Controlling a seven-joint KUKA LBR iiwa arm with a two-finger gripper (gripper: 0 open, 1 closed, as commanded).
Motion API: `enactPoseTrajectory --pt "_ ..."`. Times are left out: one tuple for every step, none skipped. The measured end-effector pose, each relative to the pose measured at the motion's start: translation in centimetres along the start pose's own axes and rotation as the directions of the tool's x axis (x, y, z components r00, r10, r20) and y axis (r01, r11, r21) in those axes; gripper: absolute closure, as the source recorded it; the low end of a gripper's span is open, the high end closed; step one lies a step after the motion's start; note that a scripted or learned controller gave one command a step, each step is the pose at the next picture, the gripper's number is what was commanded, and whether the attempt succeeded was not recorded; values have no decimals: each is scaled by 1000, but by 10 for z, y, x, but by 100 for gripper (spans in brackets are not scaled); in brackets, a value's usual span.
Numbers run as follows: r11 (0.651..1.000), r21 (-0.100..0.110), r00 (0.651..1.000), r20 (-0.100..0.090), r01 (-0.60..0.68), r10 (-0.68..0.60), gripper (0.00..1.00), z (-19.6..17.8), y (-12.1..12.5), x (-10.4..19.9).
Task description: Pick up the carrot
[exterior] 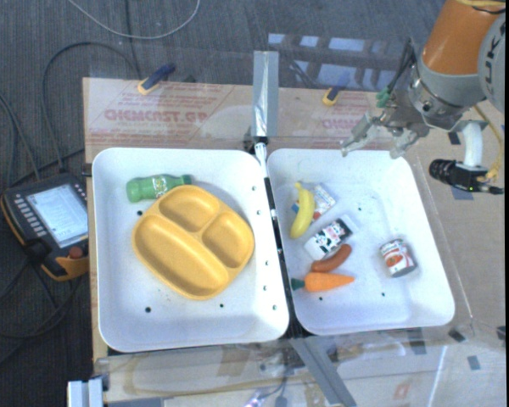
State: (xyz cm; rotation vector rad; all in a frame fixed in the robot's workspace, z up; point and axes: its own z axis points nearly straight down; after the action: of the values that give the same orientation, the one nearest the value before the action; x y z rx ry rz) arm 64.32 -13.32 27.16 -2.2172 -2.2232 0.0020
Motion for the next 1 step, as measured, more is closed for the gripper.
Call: enactPoseTrajectory --pt "988 0 988 0 155 -155 0 98 -54 4"
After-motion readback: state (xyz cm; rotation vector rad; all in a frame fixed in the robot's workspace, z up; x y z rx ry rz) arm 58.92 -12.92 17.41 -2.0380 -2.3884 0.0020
